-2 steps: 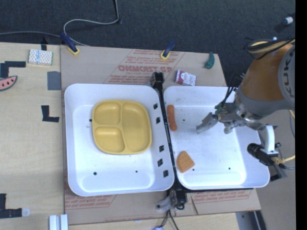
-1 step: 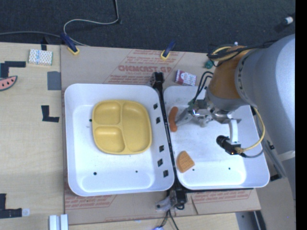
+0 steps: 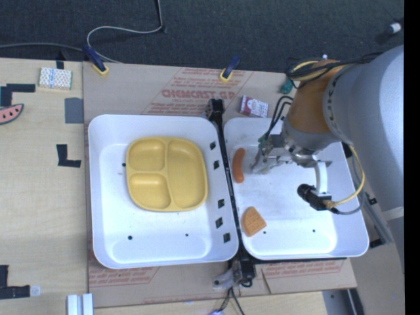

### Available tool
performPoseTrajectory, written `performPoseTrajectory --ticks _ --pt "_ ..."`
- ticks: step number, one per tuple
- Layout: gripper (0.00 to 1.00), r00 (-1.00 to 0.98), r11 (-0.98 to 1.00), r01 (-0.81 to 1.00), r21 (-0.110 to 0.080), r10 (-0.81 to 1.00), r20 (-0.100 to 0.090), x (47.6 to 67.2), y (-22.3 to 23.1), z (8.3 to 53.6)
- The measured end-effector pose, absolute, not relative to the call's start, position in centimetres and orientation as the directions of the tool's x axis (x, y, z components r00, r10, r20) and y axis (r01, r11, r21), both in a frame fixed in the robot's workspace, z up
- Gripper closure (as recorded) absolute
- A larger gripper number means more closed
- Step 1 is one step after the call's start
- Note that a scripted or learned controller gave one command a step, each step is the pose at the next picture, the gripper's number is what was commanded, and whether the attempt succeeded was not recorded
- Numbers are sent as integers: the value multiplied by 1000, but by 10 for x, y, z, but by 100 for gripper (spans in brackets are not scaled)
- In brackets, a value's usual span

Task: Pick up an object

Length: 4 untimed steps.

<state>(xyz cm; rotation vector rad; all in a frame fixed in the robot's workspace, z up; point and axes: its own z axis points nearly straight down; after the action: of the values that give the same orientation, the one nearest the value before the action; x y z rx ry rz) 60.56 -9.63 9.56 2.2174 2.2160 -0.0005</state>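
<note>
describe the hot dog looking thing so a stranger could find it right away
Start at the right white bin. Along its left wall, level with the gripper, lies a small orange-red sausage, set lengthwise. It is long and rounded, unlike the flat tan cracker-like piece lower in that bin.

Plainly a robotics lab or test bench, not a home or kitchen. Two shallow white bins (image 3: pixel 105 195) set side by side on a cardboard sheet (image 3: pixel 190 94) held down by yellow-and-blue clamps (image 3: pixel 230 71), with black tape marks (image 3: pixel 65 156) stuck on the pale wooden bench (image 3: pixel 39 209) and loose cables (image 3: pixel 125 31) trailing over dark carpet behind. Toy-like food pieces and a yellow divided plate (image 3: pixel 167 174) laid out as props, under a grey industrial arm (image 3: pixel 367 104) with an orange band and exposed wiring.
</note>
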Motion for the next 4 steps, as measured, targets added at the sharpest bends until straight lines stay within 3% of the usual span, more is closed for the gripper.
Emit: performPoseTrajectory --ticks 1,2,3,4 --pt "0 0 0 1000 4 1000 -5 606 -96 95" --pt "100 -1 1 1000 2 1000 -4 605 -95 105" --pt "0 -1 1 1000 2 1000 -4 605 -95 104" --pt "0 1 -1 1000 2 1000 -7 611 -98 86"
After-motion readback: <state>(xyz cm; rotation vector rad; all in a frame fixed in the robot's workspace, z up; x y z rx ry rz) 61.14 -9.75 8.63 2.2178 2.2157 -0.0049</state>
